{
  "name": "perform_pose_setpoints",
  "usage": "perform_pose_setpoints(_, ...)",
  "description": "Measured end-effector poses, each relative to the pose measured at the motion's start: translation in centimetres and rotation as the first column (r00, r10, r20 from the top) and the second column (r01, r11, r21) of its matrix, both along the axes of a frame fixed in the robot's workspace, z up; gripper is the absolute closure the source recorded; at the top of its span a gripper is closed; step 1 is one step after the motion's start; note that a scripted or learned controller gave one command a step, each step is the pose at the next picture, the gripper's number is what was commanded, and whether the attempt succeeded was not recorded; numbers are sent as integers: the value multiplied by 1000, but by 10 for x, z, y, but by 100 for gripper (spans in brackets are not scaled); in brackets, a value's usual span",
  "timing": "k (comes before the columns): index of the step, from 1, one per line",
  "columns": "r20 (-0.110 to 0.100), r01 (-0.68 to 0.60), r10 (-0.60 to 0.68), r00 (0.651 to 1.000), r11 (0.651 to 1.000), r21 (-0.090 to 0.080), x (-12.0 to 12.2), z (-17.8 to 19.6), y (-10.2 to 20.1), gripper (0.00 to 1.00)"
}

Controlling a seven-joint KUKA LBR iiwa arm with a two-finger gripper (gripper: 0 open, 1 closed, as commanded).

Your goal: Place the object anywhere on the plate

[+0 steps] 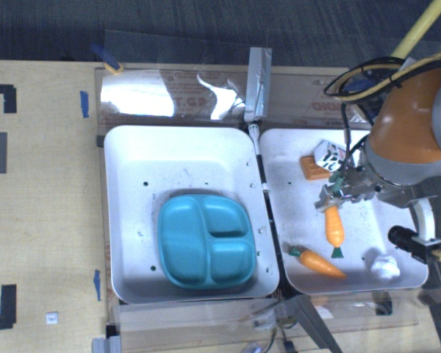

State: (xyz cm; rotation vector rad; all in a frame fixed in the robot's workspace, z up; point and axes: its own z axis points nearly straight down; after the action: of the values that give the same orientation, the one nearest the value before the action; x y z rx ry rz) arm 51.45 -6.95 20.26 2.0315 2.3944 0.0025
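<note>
Table [37,219] is pale wood with black tape marks along its left side. Two shallow white bins sit side by side on it.

Left bin [132,160]: holds a blue plate [206,240] with three compartments, lying flat in the lower middle of the bin. Nothing rests on the plate.

Right bin [287,160]: holds several small items.
- One carrot [334,228], orange with a dark green end pointing down, lies roughly upright in the view near the bin's middle. Its upper tip sits directly at the gripper.
- A second carrot [318,262] lies at a slant near the lower left of the bin, green end toward the divider between the bins.
- An orange block [311,168] lies toward the upper middle, touching or just beside a white item with dark markings [328,155].
- A crumpled white item [386,267] lies near the lower right corner.

Arm [408,123] reaches in from the right, its orange band above the upper right of this bin. Gripper [334,197] is low over the bin, at the top end of the upright carrot. Cannot tell from this angle whether it is spread or pinching; the carrot tip appears to meet it, but a grasp is not confirmed.
</note>
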Motion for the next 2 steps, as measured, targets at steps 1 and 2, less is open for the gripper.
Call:
perform_pose_setpoints(1,-3,17,-17,1000,1000,0,82,-19,50,100)
perform_pose_setpoints(2,-3,-253,253,967,967,1,43,9,135,100)
